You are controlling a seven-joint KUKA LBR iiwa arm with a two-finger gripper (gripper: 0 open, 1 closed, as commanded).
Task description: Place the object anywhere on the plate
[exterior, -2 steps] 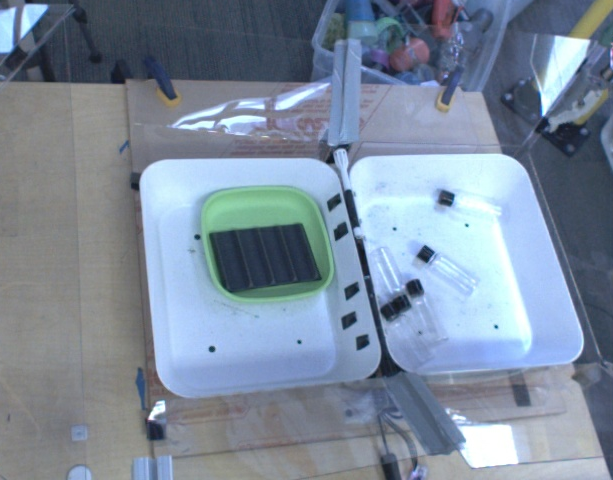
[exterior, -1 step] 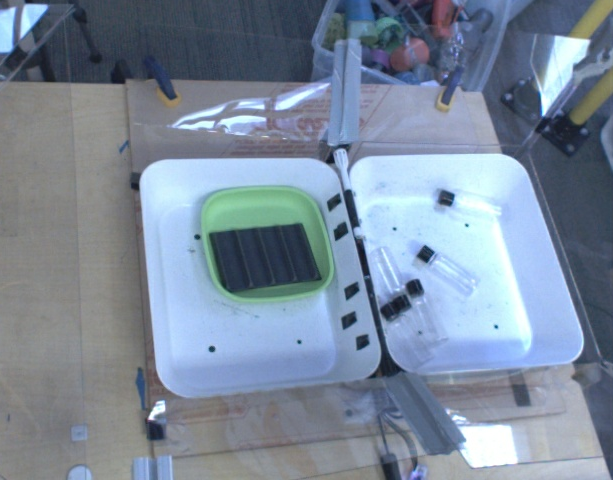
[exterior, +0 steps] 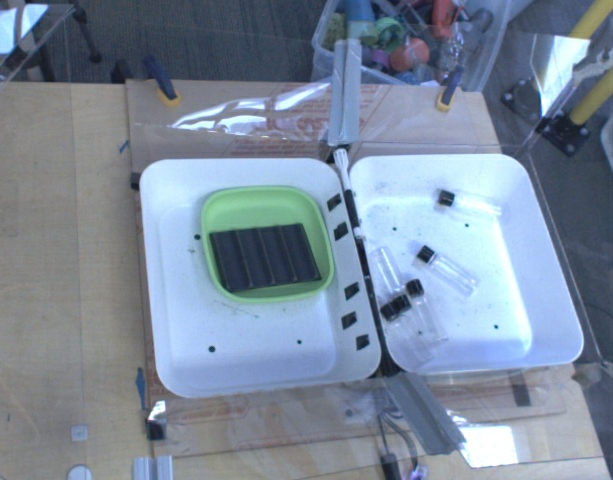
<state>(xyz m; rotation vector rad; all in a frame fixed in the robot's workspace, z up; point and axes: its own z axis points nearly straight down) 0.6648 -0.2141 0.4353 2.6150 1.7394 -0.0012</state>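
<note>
1. Clear vials [exterior: 448, 270] with black caps scattered in right bin [exterior: 546, 268], centre-right of frame — none on green plate [exterior: 221, 213] (left of centre).
2. Likely to slip or roll: round, smooth, glassy.
3. Gripper state: cannot tell.

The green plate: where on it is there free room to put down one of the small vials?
The green plate in the left bin has a dark ribbed block covering its middle and front. Bare room is the back strip between the block and the plate's far rim, plus narrow margins at both sides. The clear vials lie scattered in the right bin, crowded near the divider.
</note>
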